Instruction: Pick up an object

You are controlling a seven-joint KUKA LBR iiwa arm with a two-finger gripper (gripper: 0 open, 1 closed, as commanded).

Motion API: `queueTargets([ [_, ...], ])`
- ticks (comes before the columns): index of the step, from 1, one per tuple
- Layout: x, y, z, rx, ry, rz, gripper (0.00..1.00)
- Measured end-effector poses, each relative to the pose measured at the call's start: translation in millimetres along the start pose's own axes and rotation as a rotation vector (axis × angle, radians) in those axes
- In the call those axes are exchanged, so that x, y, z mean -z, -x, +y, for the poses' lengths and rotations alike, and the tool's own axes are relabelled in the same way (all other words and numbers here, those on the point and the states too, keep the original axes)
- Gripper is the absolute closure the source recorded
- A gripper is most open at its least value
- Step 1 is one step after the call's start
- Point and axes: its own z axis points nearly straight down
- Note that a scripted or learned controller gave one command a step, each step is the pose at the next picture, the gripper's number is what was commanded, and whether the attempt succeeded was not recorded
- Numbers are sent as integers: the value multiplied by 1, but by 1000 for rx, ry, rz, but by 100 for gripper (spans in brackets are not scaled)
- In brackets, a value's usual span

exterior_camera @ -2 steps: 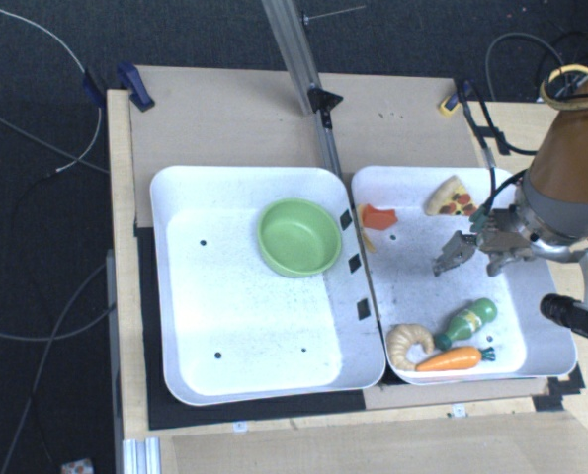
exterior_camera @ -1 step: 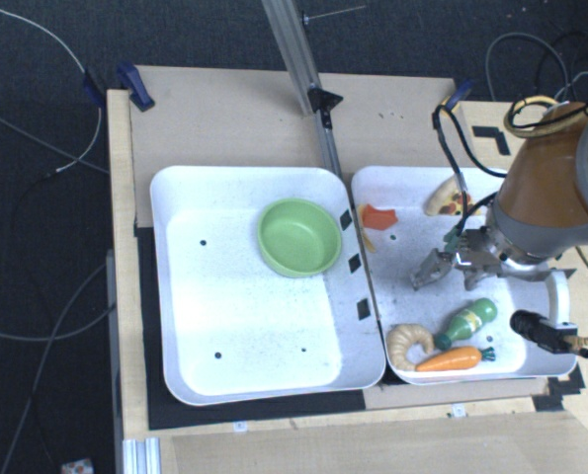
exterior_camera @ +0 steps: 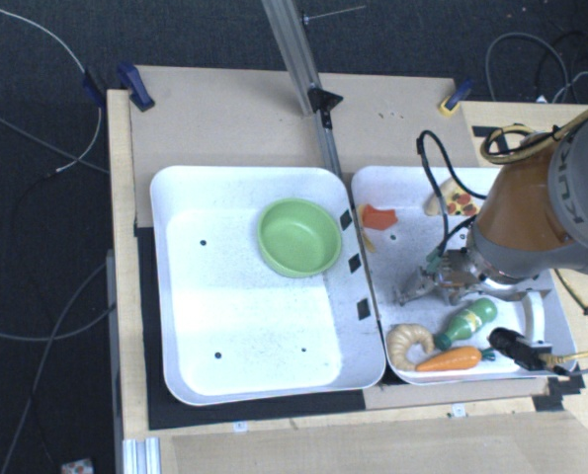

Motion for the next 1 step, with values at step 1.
queueTargets([
  [1, 16, 0, 2, -2, 9, 0, 100],
])
